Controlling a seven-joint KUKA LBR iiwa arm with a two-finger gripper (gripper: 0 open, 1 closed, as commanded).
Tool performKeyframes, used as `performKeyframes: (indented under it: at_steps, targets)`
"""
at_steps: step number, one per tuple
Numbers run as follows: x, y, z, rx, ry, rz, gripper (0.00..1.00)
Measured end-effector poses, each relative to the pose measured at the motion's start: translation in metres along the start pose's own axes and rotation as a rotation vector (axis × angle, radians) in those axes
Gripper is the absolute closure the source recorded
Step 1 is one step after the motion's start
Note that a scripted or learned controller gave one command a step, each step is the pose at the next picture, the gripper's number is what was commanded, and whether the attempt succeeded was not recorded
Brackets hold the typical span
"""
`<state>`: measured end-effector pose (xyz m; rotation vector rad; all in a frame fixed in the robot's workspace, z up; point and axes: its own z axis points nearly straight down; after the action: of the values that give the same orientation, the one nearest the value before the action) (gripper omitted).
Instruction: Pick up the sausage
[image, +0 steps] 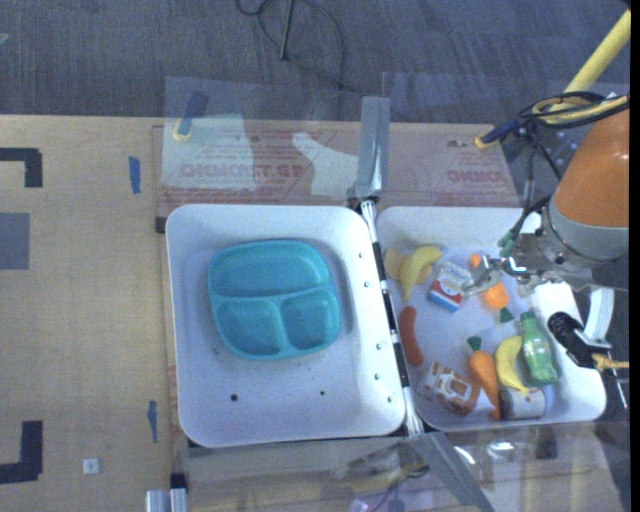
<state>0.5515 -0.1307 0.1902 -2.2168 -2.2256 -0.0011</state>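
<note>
- Presently, item one: my gripper (498, 266), poised over the upper middle of the right bin (585, 404). The wrist and cabling crowd it, so whether it is open or closed cannot be told from this slant. Nothing is visibly held in it.
- Item two: the sausage (409, 336), a slim reddish-orange piece. It lies lengthwise along the right bin's left wall, close to the divide between the bins, near mid-height of the bin. It rests on the bin floor, apart from my gripper and to its lower left.
- Item three: neighbours of the sausage. A banana (421, 266) lies above it, a small carton (449, 286) to its upper right, and a brown packet (450, 389) below and to the right. None seems to overlap it, though the wall sits just beside it.
- Item four: other contents. A carrot (485, 376) and a green bottle (537, 356) lie in the bin's lower right, well off my route.
- Item five: the left bin (190, 330), which bears a teal divided plate (272, 298). It plays no part in the pick.
- Step in hand, as I judge it: approach. The sausage is not yet reached, let alone lifted.
- Next move calls for: travel left and toward the near side until I am above the sausage's middle. I should turn the gripper so that it closes across the narrow width. The descent should keep clear of the bin wall, which is the likeliest thing to spoil the grasp.
</note>
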Motion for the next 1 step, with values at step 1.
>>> performKeyframes:
  at_steps: [1]
  targets:
    - [0.0322, 0.0082, 0.0958, -0.002, 0.000, -0.158, 0.00]
